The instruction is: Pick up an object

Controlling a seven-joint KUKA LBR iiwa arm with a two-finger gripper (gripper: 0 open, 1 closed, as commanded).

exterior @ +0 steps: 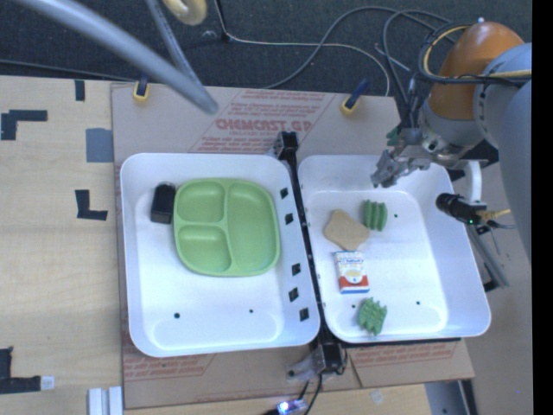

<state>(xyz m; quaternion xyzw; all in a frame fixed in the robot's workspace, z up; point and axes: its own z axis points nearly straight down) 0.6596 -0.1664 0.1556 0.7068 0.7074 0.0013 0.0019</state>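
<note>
The right bin (432,258) holds a tan slice of bread (346,229), a small green ridged piece (375,214), a red and white carton (352,272) and a green leafy piece (371,316). My gripper (386,172) hangs over the bin's far edge, up and to the right of the green ridged piece. Nothing shows between its fingers.
The left bin (147,301) carries a green divided plate (227,226) and a small black block (162,203) at the plate's left. Black clips (295,232) run along the seam between the bins. Cables (363,33) trail behind the bench.
</note>
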